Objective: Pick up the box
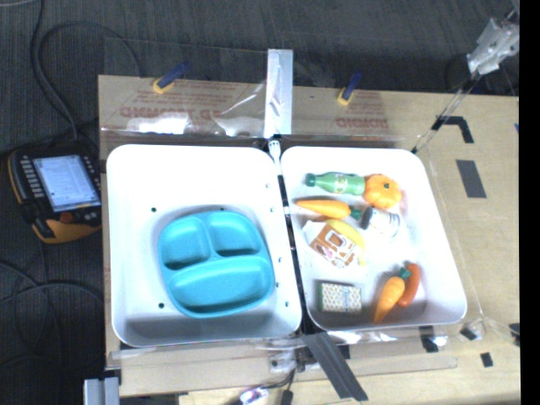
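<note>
since the small orange and white printed cardboard box (336,245) lies tilted in the middle of the right white plastic bin (439,226), touching a yellow plastic banana (325,208) and near a small patterned packet (340,296), a grasp could likely catch a neighbour or slip. the gripper's state cannot be told. the left white bin (126,226) holds a blue divided plate (217,262).

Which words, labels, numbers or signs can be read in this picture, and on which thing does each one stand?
None reads clearly.
Red print on the clear plastic sheet behind the bins: reversed and blurred.
Orange and white box in the right bin: graphics, no legible words.
Small patterned box: too small.
Green bottle label: too small.
Handheld screen on the floor: too blurred.
</note>
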Available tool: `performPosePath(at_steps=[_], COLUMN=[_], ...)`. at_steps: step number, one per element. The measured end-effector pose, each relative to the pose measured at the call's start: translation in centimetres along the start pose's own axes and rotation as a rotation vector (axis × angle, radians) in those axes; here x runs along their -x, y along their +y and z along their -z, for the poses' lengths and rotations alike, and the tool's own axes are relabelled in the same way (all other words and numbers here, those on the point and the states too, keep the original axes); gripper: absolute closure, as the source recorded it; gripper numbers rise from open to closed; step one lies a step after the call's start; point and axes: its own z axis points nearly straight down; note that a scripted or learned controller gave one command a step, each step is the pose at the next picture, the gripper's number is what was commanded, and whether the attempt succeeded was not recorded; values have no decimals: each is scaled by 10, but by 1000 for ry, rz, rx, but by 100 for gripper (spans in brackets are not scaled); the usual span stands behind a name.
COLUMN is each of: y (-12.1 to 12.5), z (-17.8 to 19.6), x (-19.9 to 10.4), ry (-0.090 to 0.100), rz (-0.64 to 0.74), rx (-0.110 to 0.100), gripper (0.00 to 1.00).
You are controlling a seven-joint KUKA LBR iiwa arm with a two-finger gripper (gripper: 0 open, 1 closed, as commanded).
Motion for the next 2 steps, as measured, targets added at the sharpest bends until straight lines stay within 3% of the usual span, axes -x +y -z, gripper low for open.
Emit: performPosePath(at_steps=[1, 2], y=[1, -9], z=[9, -38], x=[-1, -31], ry=[-4, 21], rz=[1, -98], rx=[0, -3], gripper=[100, 100])
